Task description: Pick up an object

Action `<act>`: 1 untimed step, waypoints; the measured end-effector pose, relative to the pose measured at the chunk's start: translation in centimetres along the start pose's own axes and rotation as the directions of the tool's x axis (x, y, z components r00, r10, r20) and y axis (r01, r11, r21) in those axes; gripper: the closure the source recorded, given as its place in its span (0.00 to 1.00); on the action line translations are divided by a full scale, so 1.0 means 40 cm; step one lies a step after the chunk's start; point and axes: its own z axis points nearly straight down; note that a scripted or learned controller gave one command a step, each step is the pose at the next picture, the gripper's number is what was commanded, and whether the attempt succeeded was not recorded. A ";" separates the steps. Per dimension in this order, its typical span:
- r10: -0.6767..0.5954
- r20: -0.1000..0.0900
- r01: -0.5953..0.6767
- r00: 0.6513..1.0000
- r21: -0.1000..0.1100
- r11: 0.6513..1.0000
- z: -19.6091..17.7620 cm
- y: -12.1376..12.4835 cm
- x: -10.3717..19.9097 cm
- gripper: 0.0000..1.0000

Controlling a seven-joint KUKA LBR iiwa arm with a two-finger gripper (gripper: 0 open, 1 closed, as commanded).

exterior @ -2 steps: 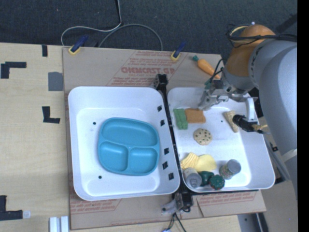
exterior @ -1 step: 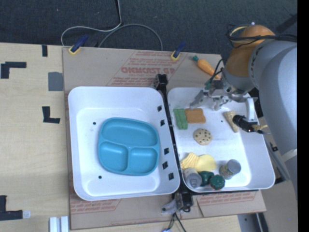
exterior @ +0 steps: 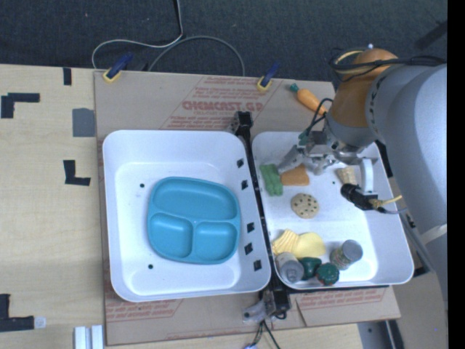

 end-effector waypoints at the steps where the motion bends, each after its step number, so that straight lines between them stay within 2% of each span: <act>1: -0.001 -0.004 0.001 1.000 0.002 1.000 0.001 0.045 0.061 0.00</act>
